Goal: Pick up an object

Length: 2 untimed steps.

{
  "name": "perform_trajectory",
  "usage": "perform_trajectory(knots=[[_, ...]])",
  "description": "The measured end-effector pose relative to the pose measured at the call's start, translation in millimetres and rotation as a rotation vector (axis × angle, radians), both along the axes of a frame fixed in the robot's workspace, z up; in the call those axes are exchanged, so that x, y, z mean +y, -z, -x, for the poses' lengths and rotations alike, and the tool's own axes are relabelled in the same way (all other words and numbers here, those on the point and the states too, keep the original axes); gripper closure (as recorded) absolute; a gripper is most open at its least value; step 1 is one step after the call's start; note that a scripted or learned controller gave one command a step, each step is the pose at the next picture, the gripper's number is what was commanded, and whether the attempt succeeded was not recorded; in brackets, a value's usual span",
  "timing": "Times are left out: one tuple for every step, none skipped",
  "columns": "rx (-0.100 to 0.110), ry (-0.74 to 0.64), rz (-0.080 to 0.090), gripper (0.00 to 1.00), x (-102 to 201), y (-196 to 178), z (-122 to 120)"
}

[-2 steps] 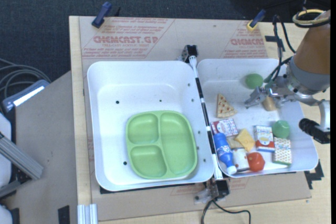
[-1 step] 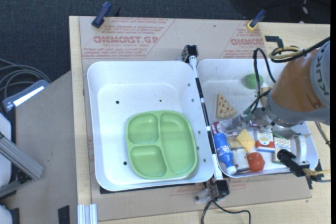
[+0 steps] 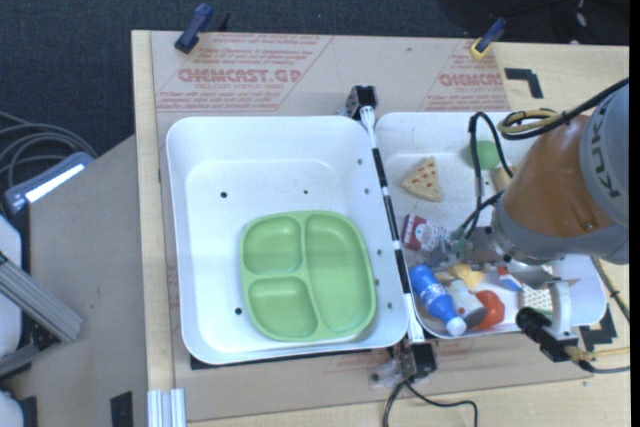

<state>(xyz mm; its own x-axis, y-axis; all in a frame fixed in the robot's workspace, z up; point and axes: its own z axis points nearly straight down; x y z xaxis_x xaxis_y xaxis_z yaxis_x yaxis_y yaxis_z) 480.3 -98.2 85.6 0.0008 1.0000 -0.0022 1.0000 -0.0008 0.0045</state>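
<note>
Left bin (image 3: 200, 215) held glossy green three-compartment tray (image 3: 306, 273). Right bin (image 3: 420, 127): textured pizza-slice toy (image 3: 423, 179) lay apart near back; blue bottle (image 3: 435, 296), white-capped, near front wall. Arm (image 3: 556, 190) hung above clutter; jaws' state couldn't be told.

The bench (image 3: 260, 65) bears the left bin (image 3: 200, 215) and the right bin (image 3: 420, 130), touching.

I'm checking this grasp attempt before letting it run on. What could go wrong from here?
1. The blue bottle, a red item and a yellow item lie packed together in the right bin, so the gripper may catch two or knock one aside.
2. The arm hides the grasp spot, so a miss could go unseen.
3. A black cable loops beside the arm and might snag.
</note>
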Motion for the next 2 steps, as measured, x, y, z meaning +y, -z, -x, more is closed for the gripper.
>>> perform_trajectory(knots=[[-0.001,0.001,0.0,1.0,0,-10,0],[0.004,-0.002,-0.003,1.0,91,-99,-51]])
